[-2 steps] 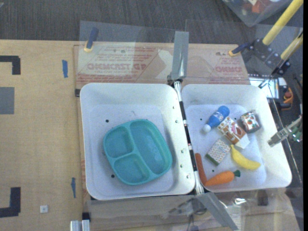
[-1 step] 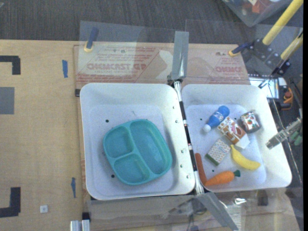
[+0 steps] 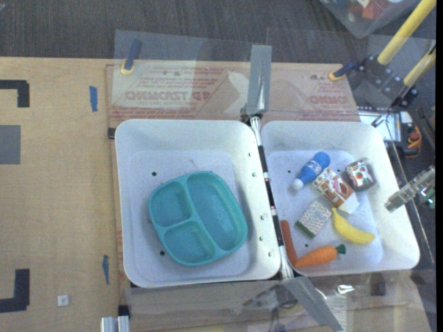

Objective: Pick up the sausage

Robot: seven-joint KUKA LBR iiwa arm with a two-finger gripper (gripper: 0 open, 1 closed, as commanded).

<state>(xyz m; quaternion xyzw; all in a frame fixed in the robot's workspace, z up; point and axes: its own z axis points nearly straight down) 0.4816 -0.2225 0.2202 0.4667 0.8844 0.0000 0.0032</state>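
Two shallow white bins side by side, viewed from above at a slant.

Landmark: yellow banana [image 3: 351,230], lying in the right bin [image 3: 398,251] towards its near right part.

Sausage [image 3: 285,239]: thin, reddish-brown, well to the left of the banana, stretched along the bin's left wall, its near end touching or just beside the tip of the carrot [image 3: 318,256]. Free of any grasp.

Carrot: orange with a green top, just below and left of the banana, green end pointing towards it.

Pale green patterned box [image 3: 314,218]: just left of the banana, tilted.

Red-and-white carton [image 3: 334,187]: just above the banana. Small brown carton [image 3: 360,175]: above the banana, slightly to the right. Blue bottle with white cap [image 3: 311,170]: above and left of the banana, lying on its side.

Teal divided plate [image 3: 198,218]: far left of the banana, in the middle of the left bin [image 3: 131,151].

Gripper [image 3: 412,191]: grey, at the right rim of the right bin, above and right of the banana, well apart from the sausage. Open or closed: cannot be told at this size and angle.
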